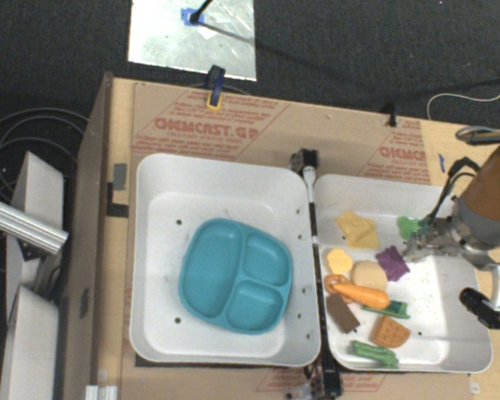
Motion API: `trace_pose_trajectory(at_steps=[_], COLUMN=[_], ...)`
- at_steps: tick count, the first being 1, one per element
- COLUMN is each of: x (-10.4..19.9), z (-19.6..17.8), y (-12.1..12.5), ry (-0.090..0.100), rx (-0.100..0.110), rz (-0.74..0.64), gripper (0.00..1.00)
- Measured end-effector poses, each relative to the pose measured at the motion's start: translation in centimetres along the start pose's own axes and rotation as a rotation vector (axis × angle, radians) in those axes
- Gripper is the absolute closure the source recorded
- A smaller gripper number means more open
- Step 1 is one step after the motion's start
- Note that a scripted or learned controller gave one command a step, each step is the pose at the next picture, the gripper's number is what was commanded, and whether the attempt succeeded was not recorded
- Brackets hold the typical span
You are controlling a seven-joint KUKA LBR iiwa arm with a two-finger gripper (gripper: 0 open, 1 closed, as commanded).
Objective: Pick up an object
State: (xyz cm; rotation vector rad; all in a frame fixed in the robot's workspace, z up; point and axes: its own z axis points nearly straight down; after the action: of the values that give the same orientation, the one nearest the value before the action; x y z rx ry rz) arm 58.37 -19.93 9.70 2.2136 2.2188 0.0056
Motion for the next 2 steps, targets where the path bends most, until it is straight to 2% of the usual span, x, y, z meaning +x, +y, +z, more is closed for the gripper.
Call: trace_pose_trajectory(at_steps=[1,2], x=[0.0,2.6], z=[0.0,1.3], y=[0.0,4.5], ry=[0.0,0.003], rx=[0.001,0.002], rz=[0.0,-0.006], gripper=[0.0,0.0])
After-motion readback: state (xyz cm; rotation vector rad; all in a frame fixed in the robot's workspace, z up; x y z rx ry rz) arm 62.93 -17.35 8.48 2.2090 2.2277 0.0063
